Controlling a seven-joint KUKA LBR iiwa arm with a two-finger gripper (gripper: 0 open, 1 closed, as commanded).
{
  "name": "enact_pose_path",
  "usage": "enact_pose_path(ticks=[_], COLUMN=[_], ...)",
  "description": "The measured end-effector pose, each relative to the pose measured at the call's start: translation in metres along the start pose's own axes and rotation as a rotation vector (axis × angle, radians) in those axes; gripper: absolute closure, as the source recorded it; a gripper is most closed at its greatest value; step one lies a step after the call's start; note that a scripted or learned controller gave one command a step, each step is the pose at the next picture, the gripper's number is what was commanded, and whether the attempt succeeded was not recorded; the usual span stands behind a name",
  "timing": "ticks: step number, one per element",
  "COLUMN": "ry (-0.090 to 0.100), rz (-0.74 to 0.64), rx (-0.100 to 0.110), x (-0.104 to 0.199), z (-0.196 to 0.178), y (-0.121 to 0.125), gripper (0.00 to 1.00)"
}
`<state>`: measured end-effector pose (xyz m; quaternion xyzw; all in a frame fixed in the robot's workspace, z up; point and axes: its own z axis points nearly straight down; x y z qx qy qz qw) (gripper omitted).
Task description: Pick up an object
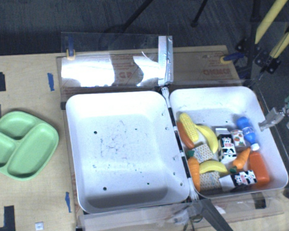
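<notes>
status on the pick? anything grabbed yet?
Done: nothing lifted. The corn, bananas, blue-capped bottle and orange bottle all lie in the right bin.
In hand: nothing visible; the gripper sits at the bin's right edge, away from the pile.
Left: move in over one object, close on it, lift.

Gripper (277,118) low at far right edge, barely visible

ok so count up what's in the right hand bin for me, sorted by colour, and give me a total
Yellow: 3, corn and two bananas
Orange: 3, two carrots and a bottle
Blue: 1, a bottle
Black and white: 2, cartons
Total: 9 that I can tell apart
</notes>
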<state>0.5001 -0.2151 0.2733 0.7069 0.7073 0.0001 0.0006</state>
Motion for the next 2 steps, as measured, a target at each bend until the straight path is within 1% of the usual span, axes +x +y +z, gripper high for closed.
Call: enact_pose_path(ticks=[1,2], ry=[0.0,0.001], rz=[0.0,-0.12], rx=[0.0,0.001], x=[0.0,-0.009], z=[0.0,0.117], y=[0.0,-0.021], gripper=[0.0,0.0])
